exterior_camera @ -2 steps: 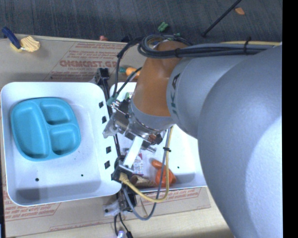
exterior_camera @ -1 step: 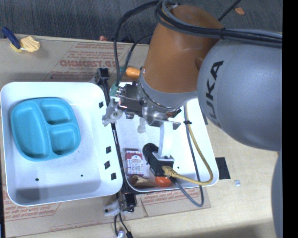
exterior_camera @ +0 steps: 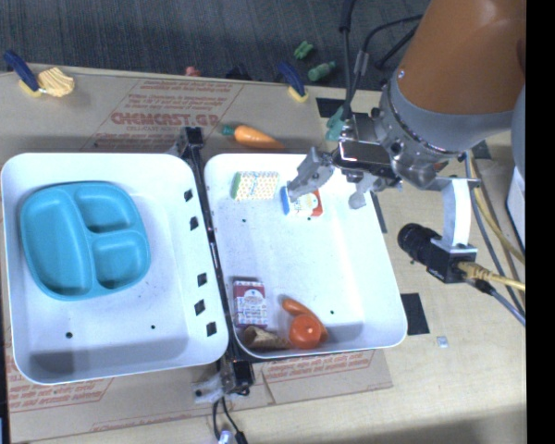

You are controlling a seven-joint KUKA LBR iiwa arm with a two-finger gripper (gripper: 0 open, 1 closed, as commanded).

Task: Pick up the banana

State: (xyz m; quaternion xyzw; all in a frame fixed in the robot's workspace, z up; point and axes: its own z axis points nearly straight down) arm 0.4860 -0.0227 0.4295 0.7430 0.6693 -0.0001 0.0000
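A dull brownish-yellow shape [exterior_camera: 265,340] that looks like the banana lies at the front wall of the right bin [exterior_camera: 375,276]. It is partly covered by a red box [exterior_camera: 249,302] and an orange rounded object [exterior_camera: 302,326]. My gripper [exterior_camera: 331,189] hangs over the back of the right bin, well away from that shape. Its fingers [exterior_camera: 305,178] are spread, with nothing between them. Just below the left finger lies a small white packet with blue and orange marks [exterior_camera: 302,203].
A patterned small box [exterior_camera: 254,185] lies at the right bin's back left. A blue divided tray [exterior_camera: 83,237] takes up the left bin [exterior_camera: 120,345]. An orange carrot [exterior_camera: 254,137] rests on the cardboard behind the bins.
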